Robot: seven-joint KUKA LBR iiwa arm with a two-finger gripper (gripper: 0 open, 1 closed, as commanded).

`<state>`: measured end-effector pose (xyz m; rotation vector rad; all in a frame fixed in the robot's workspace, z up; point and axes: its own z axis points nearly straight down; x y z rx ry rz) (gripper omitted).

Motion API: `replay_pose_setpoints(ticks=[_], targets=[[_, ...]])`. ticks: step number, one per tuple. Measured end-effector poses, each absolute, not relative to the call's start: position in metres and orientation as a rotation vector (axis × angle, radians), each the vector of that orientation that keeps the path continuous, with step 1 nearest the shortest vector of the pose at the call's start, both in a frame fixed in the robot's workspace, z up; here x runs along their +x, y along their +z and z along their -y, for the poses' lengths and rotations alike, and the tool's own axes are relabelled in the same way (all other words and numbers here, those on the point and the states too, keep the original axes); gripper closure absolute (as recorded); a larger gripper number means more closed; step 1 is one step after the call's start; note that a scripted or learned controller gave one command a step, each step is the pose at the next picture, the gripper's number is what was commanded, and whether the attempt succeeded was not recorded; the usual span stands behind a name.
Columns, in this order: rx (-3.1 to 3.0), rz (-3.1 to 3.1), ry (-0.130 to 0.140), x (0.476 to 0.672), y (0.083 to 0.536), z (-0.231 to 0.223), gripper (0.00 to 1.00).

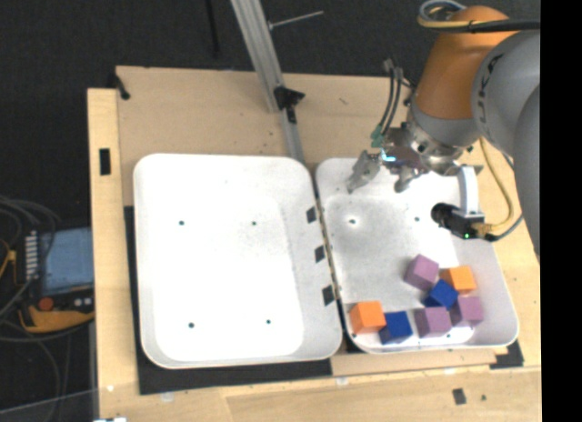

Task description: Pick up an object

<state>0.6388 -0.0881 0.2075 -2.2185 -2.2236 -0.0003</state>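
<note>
Hand (382, 173) spread wide, holding nothing, above right bin's (364, 229) far edge; blocks (423, 272) at its near edge.

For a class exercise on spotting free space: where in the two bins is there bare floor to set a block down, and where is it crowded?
The left bin is bare floor wall to wall. In the right bin, the far half, below the gripper, is bare. Its near right corner is crowded with purple, blue and orange blocks.

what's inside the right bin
The right bin holds seven blocks along its near edge: two orange, two blue, three purple. The gripper hangs over its far end, covering part of the rim.
</note>
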Motion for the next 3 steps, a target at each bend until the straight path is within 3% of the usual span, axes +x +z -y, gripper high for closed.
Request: replay_pose_setpoints(ticks=[1,3], targets=[[-2.219,2.223,-0.002,0.639,0.208,0.088,0.0],[-2.226,2.215,0.006,0.646,0.114,0.103,0.0]])
